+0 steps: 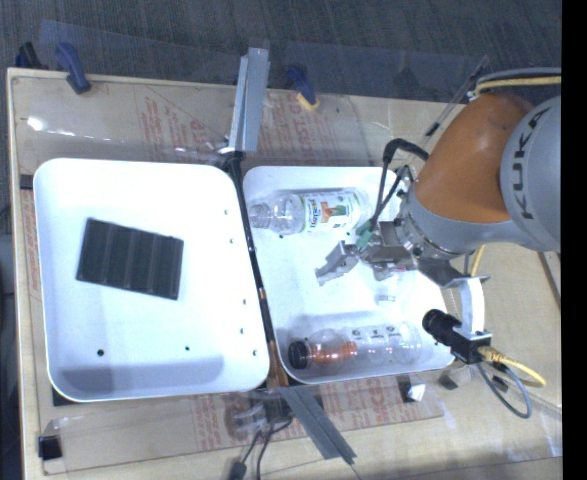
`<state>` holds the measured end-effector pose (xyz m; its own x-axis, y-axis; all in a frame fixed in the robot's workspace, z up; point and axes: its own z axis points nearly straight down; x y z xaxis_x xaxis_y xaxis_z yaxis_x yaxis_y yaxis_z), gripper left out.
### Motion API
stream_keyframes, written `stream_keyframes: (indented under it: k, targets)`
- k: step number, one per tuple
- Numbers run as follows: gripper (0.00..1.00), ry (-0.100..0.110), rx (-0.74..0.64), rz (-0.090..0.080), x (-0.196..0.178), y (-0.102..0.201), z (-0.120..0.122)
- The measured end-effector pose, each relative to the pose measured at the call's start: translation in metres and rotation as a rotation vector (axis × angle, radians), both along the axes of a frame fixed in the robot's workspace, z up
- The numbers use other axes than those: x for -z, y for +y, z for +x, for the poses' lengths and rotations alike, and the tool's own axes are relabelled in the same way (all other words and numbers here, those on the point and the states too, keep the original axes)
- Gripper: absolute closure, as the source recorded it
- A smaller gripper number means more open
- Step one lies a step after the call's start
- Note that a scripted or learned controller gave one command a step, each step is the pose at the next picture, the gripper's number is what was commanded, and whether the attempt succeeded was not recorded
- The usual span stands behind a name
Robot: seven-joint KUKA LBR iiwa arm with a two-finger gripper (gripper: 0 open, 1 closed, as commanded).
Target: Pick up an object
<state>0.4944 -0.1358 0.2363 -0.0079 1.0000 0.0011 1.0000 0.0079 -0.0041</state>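
**Gripper low in right bin, between two bottles — nothing grasped yet**

Step in hand: the approach. The arm (493, 173) reaches in from the right, and its gripper (338, 265) sits low over the middle of the right bin (303, 303). The fingers are too small and blurred to tell whether they are apart or together. Nothing shows between them.

Candidate objects, both in the right bin: a clear plastic bottle (308, 211) with a green-and-white label lies on its side at the far end. A second clear bottle (358, 347), dark cap and orange-brown contents, lies on its side along the near wall. The gripper is between them, touching neither as far as I can tell.

Next move calls for picking one bottle, centring over its body and closing across the round width. Smooth, slick cylinders, so likely to roll or squirt out.

Left bin (73, 358) holds a flat dark ribbed rectangular pad (131, 258), matte.
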Motion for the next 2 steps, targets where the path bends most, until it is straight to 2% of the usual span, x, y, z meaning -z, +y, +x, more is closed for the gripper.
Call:
stream_keyframes:
  k: [1,2]
  targets:
    - [0.00,-0.002,0.013,-0.001,0.008,-0.060,0.050]
    - [0.00,-0.003,-0.141,-0.001,0.037,-0.064,0.109]
